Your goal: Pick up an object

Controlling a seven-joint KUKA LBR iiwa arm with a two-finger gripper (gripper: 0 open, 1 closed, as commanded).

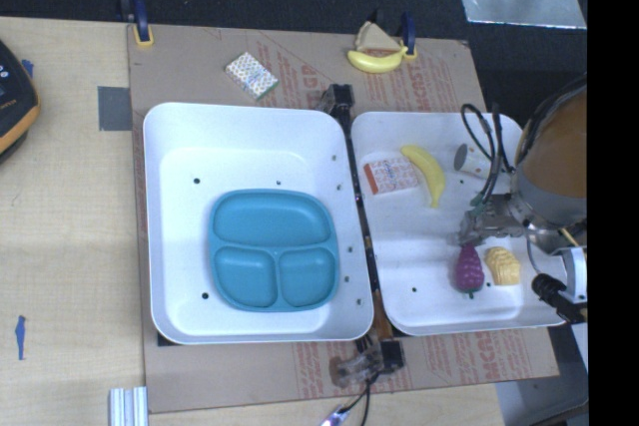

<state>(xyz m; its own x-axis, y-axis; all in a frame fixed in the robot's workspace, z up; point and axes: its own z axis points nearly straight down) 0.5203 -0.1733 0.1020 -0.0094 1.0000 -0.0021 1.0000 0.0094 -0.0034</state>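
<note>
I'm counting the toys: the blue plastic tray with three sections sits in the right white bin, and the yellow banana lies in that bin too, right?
Not quite. The camera view shows the blue three-section plastic tray in the left white bin; the yellow banana lies in the right white bin.

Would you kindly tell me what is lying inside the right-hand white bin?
The right bin holds a yellow banana, a red-and-white card, a purple eggplant and yellow corn; the arm covers its right side.

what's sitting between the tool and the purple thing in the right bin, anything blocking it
Nothing visible blocks it. The tool hangs just above the purple object in the right bin, with bare bin floor between them. The yellow corn-like piece lies close beside the purple object on its right and could crowd a grasp.
</note>
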